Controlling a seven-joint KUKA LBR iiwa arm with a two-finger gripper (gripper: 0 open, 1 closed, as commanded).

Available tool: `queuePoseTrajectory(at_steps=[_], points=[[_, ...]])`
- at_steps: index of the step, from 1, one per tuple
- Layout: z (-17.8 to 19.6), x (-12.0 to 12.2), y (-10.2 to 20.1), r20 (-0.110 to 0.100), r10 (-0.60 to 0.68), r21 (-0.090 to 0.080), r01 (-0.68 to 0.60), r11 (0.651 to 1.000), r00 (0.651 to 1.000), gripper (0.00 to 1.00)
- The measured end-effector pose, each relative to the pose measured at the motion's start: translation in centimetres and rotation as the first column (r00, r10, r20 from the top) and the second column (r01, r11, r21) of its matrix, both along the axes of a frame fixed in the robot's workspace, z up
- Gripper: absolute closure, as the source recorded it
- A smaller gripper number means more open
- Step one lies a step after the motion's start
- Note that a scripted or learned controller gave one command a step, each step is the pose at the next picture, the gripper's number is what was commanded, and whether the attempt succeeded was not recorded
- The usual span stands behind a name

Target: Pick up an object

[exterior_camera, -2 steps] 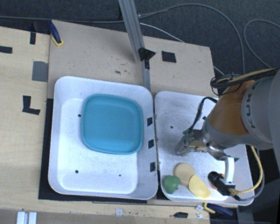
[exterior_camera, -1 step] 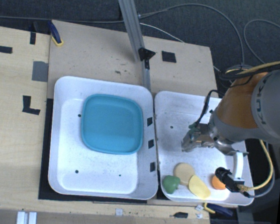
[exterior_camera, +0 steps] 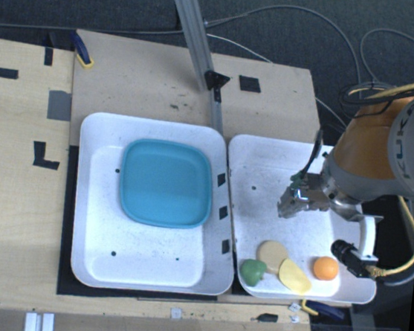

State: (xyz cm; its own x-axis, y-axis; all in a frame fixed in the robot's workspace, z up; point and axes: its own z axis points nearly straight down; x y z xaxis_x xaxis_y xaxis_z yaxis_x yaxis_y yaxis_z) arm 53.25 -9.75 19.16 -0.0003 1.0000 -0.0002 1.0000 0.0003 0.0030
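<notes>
Nearest the camera, below the hand (exterior_camera: 289, 206): four small items cluster along the near edge of the right bin (exterior_camera: 267, 161). Green object (exterior_camera: 252, 271) sits at the near-left of the group, well below and slightly left of the hand. Tan disc (exterior_camera: 273, 252) is just behind it, touching or almost touching the yellow piece (exterior_camera: 294, 276). Orange ball (exterior_camera: 325, 268) lies to the lower right of the hand, just beside the yellow piece.

Hand hangs over the middle of the right bin, apart from all four items, nothing seen between its fingers. Finger spacing: cannot tell, too small and dark against the wrist.

Left of the hand: left bin (exterior_camera: 96, 185) holding a blue square plate (exterior_camera: 166, 182), well apart from the hand.

Beyond the hand: bare wooden surface (exterior_camera: 144, 71), a grey metal bar (exterior_camera: 200, 40) crossing it at a slant.
</notes>
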Motion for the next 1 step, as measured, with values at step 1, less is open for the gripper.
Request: queuePoseTrajectory(at_steps=[1], points=[[5.2, 0.05, 0.01, 0.001, 0.0, 0.0, 0.0, 1.0, 1.0, 1.0]])
